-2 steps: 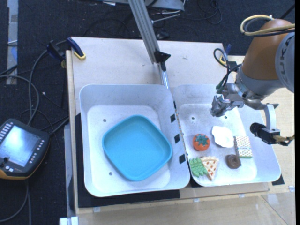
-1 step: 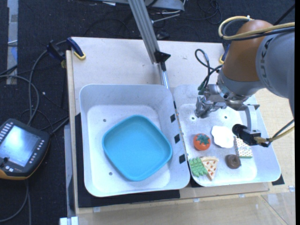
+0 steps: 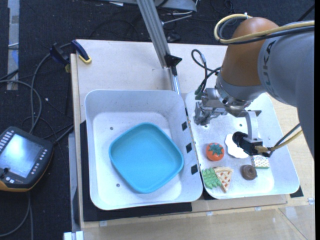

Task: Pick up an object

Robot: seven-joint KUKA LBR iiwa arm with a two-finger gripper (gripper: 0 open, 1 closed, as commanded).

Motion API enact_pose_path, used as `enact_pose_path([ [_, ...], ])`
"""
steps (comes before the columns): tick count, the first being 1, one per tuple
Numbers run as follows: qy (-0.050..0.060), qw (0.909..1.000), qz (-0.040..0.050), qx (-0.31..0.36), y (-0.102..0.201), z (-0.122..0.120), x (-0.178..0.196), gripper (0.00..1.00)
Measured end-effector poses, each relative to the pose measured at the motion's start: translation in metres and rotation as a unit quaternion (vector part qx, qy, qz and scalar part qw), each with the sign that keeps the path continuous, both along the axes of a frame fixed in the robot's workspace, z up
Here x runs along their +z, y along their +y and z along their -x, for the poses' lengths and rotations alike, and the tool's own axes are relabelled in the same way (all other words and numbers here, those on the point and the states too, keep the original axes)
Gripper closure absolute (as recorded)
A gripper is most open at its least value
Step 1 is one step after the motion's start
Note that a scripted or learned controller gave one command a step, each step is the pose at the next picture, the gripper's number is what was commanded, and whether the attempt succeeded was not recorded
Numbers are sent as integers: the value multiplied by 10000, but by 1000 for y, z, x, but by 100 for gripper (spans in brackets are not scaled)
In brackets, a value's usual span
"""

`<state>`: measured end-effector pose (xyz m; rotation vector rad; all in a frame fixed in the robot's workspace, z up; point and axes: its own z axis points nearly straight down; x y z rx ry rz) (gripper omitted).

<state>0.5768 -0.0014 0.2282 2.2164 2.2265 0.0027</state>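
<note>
Bench, two white bins (image 3: 100, 134) | left: blue plate (image 3: 145, 156) | right: tomato (image 3: 215, 151), pizza slice (image 3: 223, 178) — our targets | gripper (image 3: 202, 117) above them — finger state: we cannot tell.

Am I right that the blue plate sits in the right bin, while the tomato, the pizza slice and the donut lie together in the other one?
Not quite. The camera view shows the blue plate in the left bin. The tomato, pizza slice and donut lie together in the other one, the right bin.
</note>
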Motion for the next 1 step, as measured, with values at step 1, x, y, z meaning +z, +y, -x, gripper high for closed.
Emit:
enact_pose_path([
  [1, 11, 10000, 0, 3, 56, 1, -8, 100],
])
